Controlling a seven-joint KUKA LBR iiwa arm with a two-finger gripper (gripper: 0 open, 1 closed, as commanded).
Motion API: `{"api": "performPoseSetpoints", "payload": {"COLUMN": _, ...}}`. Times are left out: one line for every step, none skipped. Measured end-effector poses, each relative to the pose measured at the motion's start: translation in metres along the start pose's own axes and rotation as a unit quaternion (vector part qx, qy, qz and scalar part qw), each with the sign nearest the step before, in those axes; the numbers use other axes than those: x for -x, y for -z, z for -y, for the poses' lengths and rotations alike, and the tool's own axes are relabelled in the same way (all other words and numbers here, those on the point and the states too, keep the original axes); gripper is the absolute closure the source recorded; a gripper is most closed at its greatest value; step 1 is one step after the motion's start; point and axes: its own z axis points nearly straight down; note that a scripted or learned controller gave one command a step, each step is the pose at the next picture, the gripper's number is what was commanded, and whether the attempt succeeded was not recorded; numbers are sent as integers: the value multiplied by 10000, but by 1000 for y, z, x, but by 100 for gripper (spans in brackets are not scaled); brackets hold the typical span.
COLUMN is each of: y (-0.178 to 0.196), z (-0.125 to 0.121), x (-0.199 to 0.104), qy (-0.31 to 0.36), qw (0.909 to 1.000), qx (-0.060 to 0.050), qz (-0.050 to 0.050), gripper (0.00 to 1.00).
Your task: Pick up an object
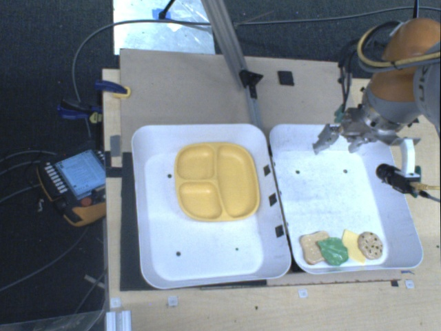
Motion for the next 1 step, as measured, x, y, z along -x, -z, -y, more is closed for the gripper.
{"api": "performPoseSetpoints", "payload": {"y": -52, "z": -10, "x": -3, "qy": 16, "qw": 10000, "qx": -18, "qz": -2, "gripper": 0}}
